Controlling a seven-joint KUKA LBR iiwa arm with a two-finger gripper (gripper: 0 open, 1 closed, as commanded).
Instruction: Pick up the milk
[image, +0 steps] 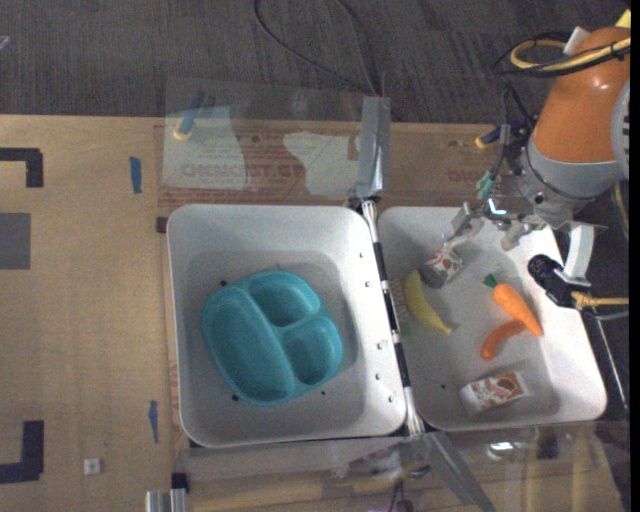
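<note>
gripper (487, 226) at upper part of right bin (585, 395), fingers spread apart, nothing between them. small milk carton (441, 266) just below-left of fingertips, apart from them, beside banana (425, 304). carrot (518, 307), orange sausage-shaped piece (500, 339) and second carton (495, 391) lower right. teal divided plate (272, 335) in left bin (200, 240).

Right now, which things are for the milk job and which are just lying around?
For the job: the small carton close to the arm, probably the milk.

Just lying about: banana, carrot, orange piece, the other carton lying flat, teal plate.
</note>
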